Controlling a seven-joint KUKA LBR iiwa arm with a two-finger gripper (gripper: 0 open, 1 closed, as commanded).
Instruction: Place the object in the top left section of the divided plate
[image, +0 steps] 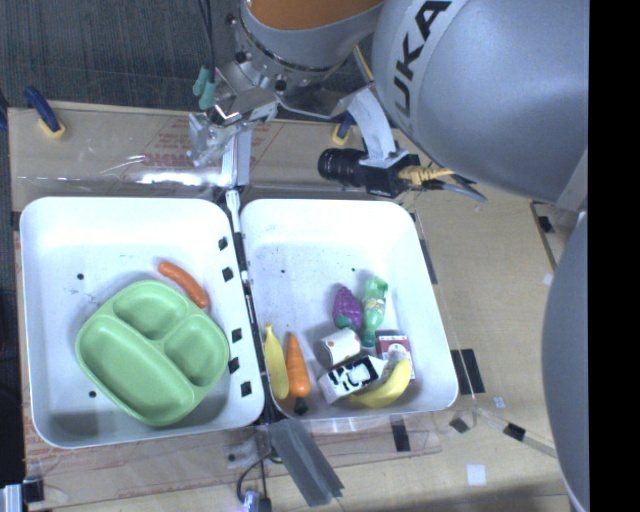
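While raised above the bins (40, 230), the jaws (222, 135) hold nothing.

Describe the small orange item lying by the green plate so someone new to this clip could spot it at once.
Look in the left bin, where the green divided plate sits. Just off the plate's upper right rim lies a small orange sausage, slanting down to the right on the white floor. It is the only loose item in that bin; the carrot and bananas are in the right bin.

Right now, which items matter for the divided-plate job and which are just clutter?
Job:
green divided plate, left bin
gripper, above the bins' far edge

Possible object or clutter:
orange sausage beside the plate
right bin: carrot, bananas, grapes
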